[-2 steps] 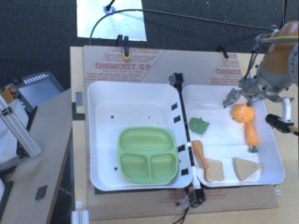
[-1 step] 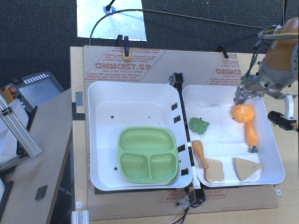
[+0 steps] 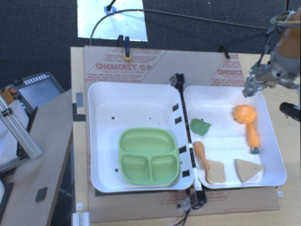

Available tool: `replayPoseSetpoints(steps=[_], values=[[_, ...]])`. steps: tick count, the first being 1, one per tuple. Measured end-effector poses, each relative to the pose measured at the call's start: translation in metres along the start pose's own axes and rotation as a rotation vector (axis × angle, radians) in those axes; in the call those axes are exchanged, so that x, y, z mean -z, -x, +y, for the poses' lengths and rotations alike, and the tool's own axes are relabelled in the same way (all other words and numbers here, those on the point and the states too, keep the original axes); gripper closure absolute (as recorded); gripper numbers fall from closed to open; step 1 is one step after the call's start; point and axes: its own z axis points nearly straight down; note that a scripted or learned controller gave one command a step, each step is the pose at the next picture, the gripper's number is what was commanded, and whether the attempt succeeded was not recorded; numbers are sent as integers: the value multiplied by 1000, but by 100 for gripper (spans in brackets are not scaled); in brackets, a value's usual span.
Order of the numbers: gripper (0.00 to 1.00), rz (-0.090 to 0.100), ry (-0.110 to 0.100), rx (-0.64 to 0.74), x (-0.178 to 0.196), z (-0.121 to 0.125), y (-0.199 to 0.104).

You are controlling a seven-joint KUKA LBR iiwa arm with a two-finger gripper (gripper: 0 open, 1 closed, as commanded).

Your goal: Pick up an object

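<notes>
The right bin (image 3: 221, 94) holds several toy foods. An orange ball-shaped piece (image 3: 244, 113) lies near its far right side, with an orange carrot (image 3: 253, 136) just below it. A green leafy piece (image 3: 200, 125) sits near the divider. A drumstick (image 3: 201, 154), a slice of bread (image 3: 216, 171) and a tan wedge (image 3: 247, 169) lie along the front. My gripper (image 3: 249, 89) hangs over the bin's far right corner, above and a little right of the orange ball, with nothing seen between its fingers.
The left bin (image 3: 108, 102) holds a green divided plate (image 3: 148, 156) at its front. A black divider strip (image 3: 183, 126) runs between the bins. A clamp (image 3: 127, 48) and cables lie behind them. A grey device (image 3: 35, 91) stands at the left.
</notes>
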Motion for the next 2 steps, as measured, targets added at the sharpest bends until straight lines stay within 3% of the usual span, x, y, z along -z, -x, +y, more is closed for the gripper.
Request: replayPoseSetpoints(steps=[1,2], values=[[100,-1,3,1,63,9,0],[100,0,-3,1,62,10,0]])
